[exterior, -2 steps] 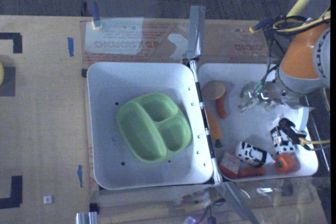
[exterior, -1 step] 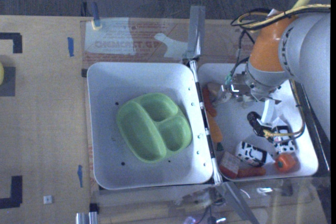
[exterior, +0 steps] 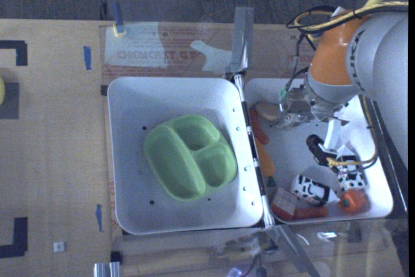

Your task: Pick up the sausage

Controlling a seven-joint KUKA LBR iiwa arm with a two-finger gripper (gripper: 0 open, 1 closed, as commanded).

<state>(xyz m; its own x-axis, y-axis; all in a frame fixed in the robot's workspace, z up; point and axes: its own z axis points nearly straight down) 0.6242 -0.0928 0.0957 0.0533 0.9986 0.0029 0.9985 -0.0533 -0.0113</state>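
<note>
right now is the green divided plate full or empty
Empty. All three compartments of the green divided plate show bare green, and it sits alone in the left bin.

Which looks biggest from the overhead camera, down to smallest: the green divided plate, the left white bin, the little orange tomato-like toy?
1. Left white bin, clearly the largest.
2. Green divided plate, lying inside that bin.
3. Orange toy in the right bin, the smallest by far.

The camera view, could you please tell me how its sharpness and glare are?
Camera view: soft overall, small items in the right bin smeared; the green divided plate reads clearly in even light; pale glare streaks the clear sheet above the left bin.
</note>
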